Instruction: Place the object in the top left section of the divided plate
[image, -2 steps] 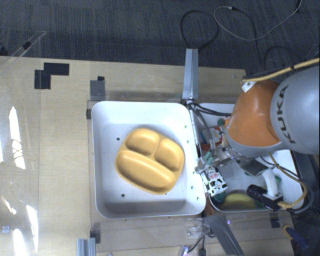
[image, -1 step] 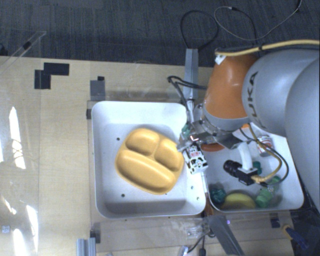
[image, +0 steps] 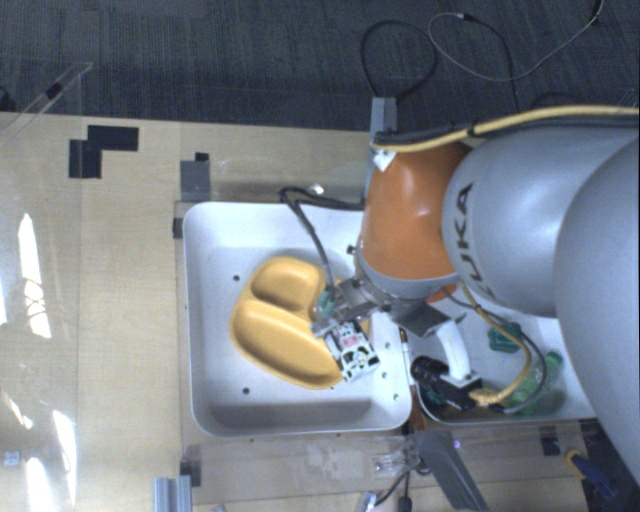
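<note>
A yellow divided plate (image: 275, 325) lies in the left white bin (image: 205, 300), with a small rounded section at its top and a larger one below. My gripper (image: 345, 345) hangs over the plate's right edge and covers that part of it. No loose object can be made out at the gripper or on the visible part of the plate.
The grey arm with its orange band (image: 410, 215) covers most of the right bin (image: 440, 412). Green items (image: 545, 385) peek out there beside the arm. Pale bench top lies to the left of the bins.
</note>
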